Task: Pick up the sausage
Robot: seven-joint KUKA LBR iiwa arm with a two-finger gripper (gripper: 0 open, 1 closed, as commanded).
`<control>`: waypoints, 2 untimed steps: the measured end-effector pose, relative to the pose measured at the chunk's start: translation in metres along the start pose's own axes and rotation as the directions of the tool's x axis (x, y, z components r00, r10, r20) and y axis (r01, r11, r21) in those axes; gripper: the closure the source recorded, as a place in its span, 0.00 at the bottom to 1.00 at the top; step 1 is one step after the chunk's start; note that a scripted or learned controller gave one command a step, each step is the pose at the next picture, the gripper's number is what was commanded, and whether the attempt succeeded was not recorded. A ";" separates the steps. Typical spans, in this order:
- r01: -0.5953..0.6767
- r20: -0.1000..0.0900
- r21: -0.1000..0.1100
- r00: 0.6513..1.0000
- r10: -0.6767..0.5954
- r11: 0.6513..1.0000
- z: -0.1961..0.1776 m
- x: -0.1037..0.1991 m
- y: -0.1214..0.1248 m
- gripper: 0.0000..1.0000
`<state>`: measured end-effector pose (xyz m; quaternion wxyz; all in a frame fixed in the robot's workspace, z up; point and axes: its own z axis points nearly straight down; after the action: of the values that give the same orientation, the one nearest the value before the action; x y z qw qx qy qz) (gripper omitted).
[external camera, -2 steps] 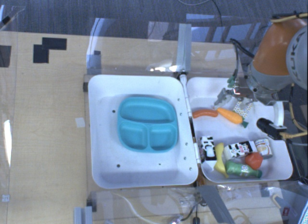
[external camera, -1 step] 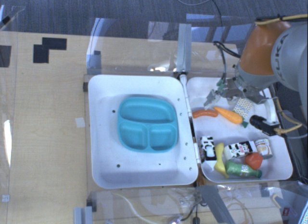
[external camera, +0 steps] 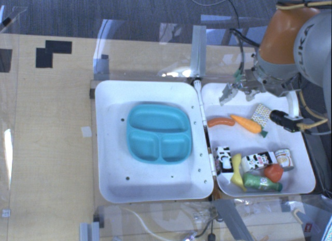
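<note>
The sausage (external camera: 221,122), a short red-orange link, lies flat in the right bin (external camera: 306,180) near its left wall, at the upper end. An orange carrot (external camera: 246,124) lies just to its right, almost tip to tip with it. My gripper (external camera: 238,94) hangs above the bin's back part, up and to the right of the sausage and clear of it. Its fingers (external camera: 226,94) are spread open with nothing between them.
A patterned packet (external camera: 261,114) lies right of the carrot. At the bin's front sit a black-and-white carton (external camera: 223,159), a banana (external camera: 236,171), a cow-print carton (external camera: 258,160), a can (external camera: 284,158), a tomato (external camera: 273,172) and a green bottle (external camera: 262,183). The left bin (external camera: 111,183) holds a blue divided plate (external camera: 158,132).
</note>
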<state>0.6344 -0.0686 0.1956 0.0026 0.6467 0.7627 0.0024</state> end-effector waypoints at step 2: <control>0.230 0.000 -0.001 0.973 -0.230 0.973 0.009 0.071 0.035 1.00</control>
<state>0.6569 0.0071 0.1867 0.0031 0.5542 0.8324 0.0024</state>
